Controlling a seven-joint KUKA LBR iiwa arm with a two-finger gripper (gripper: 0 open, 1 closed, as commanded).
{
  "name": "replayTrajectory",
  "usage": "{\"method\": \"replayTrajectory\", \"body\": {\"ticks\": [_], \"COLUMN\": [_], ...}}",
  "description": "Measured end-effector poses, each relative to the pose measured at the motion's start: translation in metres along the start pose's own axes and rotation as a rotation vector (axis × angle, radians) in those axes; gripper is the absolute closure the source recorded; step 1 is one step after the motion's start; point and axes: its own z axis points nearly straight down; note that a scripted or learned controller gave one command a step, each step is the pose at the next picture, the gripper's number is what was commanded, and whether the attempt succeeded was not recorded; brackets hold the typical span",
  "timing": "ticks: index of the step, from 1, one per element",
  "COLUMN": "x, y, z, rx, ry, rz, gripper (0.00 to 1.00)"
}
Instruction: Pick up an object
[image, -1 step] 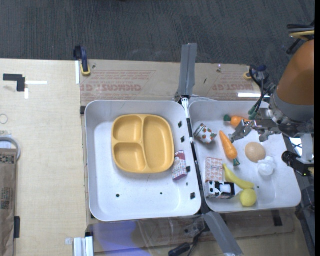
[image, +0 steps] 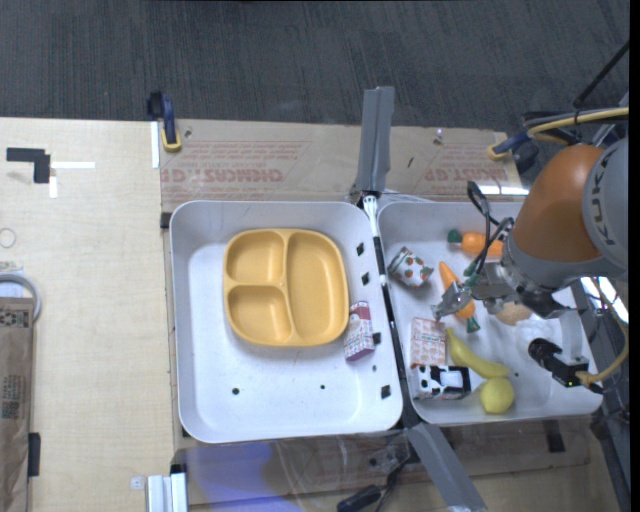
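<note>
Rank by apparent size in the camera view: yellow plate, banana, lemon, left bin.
1. left bin
2. yellow plate
3. banana
4. lemon

Banana is longer than the lemon, though thinner; all lie at similar depth.

Two white bins on the desk, arm over the right bin.

The left bin (image: 200, 390) holds a yellow divided plate (image: 286, 286) and a small packet (image: 359, 331) just beside it. In the right bin (image: 540, 405), the end effector (image: 453, 300) hangs above a carrot (image: 456, 290), near a banana (image: 474, 358), a lemon (image: 497, 396), a printed card (image: 428, 343) and a black-and-white carton (image: 443, 381).
</note>
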Motion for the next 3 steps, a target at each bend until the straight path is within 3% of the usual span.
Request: {"method": "replayTrajectory", "body": {"ticks": [1, 2, 3], "x": [0.005, 0.000, -0.001], "y": [-0.012, 0.041, 0.041], "z": [0.009, 0.014, 0.005], "rx": [-0.014, -0.002, -0.002], "ry": [-0.003, -0.001, -0.001], "rz": [-0.006, -0.058, -0.054], "gripper": [0.00, 0.00, 1.00]}}
